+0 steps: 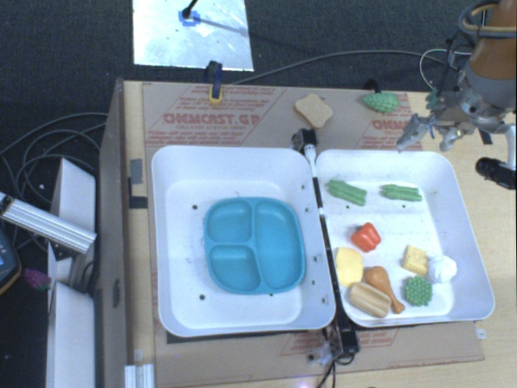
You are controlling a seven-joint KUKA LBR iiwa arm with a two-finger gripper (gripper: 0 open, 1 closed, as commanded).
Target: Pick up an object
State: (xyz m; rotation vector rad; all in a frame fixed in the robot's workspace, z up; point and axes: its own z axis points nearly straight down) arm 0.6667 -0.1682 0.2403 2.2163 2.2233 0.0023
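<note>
Hovering past the right bin's (464,217) far rim, claw (428,134) spread apart, holding nothing; red pepper (366,236) mid-bin, likely light, stiff, slick plastic; grip across its body.

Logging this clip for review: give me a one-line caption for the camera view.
Gripper hovers open above the right bin's far edge, toy food inside untouched; blue tray in the left bin.
</note>
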